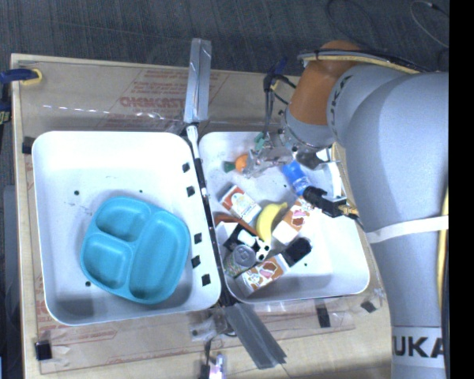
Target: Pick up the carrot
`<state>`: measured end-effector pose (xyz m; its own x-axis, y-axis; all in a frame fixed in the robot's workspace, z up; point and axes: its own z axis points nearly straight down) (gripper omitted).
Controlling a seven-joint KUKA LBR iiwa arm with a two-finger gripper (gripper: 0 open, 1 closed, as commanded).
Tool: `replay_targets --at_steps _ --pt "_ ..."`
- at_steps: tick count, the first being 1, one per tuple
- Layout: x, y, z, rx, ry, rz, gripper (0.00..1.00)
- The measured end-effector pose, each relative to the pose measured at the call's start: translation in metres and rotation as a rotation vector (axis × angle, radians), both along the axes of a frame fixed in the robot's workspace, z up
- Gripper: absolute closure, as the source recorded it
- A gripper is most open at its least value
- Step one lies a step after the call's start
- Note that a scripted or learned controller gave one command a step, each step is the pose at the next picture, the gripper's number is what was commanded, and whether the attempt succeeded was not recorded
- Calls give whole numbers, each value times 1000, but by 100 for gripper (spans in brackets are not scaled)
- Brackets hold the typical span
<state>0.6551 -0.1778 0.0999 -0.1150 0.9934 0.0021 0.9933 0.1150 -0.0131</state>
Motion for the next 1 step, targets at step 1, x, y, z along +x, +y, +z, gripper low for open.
replay_targets --at_steps 1 --pt "0 0 0 0 1 1 0"
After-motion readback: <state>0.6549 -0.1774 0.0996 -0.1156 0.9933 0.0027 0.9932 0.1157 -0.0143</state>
